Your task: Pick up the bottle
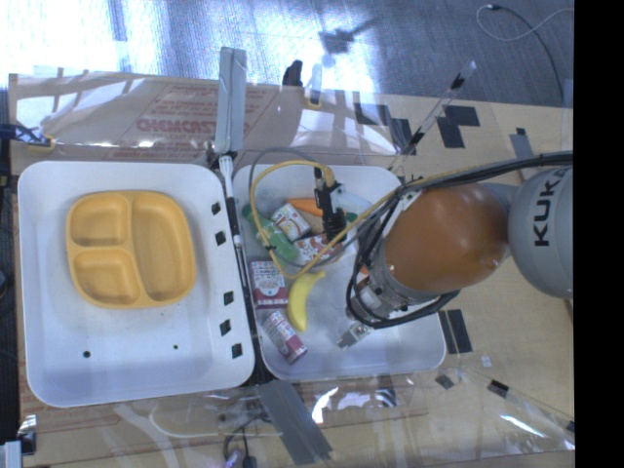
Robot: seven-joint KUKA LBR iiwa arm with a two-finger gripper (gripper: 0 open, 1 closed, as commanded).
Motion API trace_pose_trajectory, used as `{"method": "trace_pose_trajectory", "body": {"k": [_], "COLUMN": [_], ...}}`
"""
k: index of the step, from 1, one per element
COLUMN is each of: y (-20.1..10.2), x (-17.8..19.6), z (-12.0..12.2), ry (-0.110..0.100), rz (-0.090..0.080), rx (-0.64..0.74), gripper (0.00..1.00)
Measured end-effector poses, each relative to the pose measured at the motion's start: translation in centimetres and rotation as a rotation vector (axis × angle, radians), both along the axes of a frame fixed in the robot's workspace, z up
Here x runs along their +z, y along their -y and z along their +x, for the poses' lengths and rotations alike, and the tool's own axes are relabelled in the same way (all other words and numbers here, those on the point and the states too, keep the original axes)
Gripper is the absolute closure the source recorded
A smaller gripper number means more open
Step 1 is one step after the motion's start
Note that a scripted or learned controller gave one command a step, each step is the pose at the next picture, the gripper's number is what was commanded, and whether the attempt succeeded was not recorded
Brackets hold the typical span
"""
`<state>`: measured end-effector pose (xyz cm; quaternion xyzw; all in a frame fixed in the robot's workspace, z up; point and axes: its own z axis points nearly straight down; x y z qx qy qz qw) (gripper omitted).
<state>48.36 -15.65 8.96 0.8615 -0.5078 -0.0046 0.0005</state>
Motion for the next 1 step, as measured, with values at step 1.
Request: {"method": "trace_pose_trajectory", "body": {"k": [1], "y": [3.41], "x": [0.11], "z": [-0.77], "ry": [0.007], "rz": [0.002], "rx": [0.364], "gripper": [1.00]}}
